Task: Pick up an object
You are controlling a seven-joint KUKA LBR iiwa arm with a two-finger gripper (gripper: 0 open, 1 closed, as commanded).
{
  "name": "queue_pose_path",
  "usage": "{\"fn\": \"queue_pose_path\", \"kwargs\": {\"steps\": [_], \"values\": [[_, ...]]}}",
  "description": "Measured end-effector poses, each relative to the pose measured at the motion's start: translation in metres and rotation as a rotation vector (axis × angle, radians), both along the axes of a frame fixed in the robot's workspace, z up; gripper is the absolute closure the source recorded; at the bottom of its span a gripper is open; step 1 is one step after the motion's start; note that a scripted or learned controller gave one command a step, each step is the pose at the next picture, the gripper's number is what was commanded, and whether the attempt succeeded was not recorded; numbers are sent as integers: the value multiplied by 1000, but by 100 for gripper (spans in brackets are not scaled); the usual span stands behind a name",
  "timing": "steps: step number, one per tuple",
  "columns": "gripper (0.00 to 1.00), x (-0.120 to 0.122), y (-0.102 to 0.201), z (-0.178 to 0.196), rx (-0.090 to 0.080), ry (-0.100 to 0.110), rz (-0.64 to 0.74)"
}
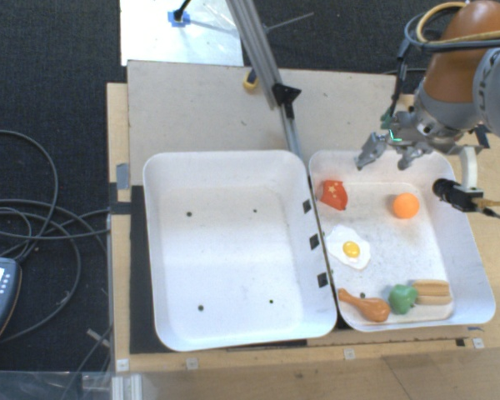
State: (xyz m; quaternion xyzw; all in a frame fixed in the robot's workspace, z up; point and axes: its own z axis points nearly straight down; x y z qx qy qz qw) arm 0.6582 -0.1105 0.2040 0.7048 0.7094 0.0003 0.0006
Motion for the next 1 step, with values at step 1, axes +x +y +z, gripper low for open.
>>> {"fn": "queue_pose_path", "kwargs": {"steps": [1], "values": [[0, -5, 2, -43, 0, 4, -3]]}}
